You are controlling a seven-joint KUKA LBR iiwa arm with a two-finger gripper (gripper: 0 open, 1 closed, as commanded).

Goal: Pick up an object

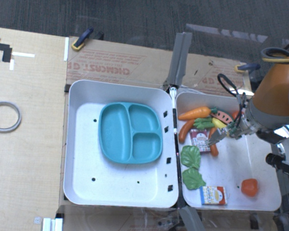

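you look down from one fixed camera above the bench, tilted so the far edge sits toward 12 o'clock and the near edge toward 6. both white bins fit in frame: the left bin [75,177] lies around centre, the right bin [264,198] toward 3 o'clock. the arm [279,94] enters from 3 o'clock. you stand far enough back to take in dark floor at 12 and bare bench [19,165] at 9.
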